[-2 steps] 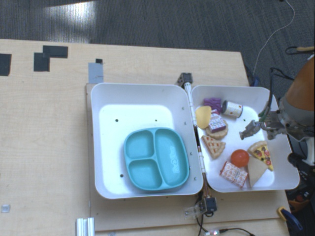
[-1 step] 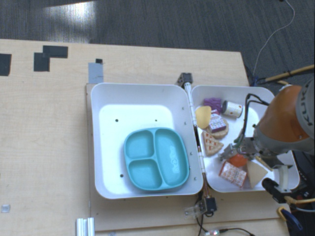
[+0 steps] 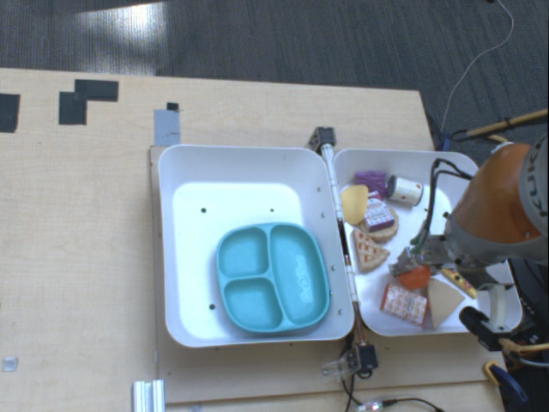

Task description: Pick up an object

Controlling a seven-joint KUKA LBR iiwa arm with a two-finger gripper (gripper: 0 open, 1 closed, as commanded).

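The right bin (image 3: 459,163) holds several toy foods. At its back lie a purple piece (image 3: 371,181) and a small white can (image 3: 405,190). A yellow piece (image 3: 353,202), a round biscuit with a purple top (image 3: 380,220) and a waffle wedge (image 3: 370,252) lie along its left side. Toward the front are a small red piece (image 3: 414,277), a red and white packet (image 3: 403,303) and a beige wedge (image 3: 444,302). My gripper (image 3: 418,260) is low in this bin, right over the red piece and just right of the waffle wedge.
The left bin (image 3: 184,230) holds a blue three-part plate (image 3: 273,275). The arm's orange band (image 3: 506,197) covers the right bin's right side. Cables run along the bench's right edge, and clamps sit between the bins at front and back.
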